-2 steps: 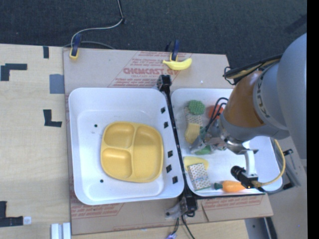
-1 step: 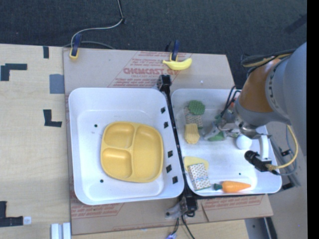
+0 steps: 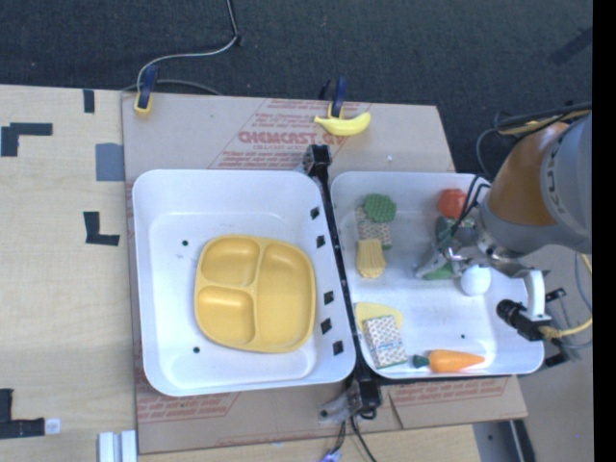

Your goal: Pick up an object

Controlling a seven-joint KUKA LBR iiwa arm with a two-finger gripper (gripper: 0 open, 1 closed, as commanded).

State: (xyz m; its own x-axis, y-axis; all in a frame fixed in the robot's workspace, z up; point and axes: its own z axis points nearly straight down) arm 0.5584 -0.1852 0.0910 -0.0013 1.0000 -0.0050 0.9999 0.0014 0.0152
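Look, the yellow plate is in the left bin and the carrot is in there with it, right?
Not quite. The yellow plate is in the left bin, but the carrot is in the right bin, near its front edge. The camera view shows this.

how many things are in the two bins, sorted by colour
yellow: 3 – divided plate, corn cob, slice
green: 2 – round piece, item by gripper
orange or red: 2 – carrot, tomato
white: 1 – ball
patterned: 1 – block
total: 9
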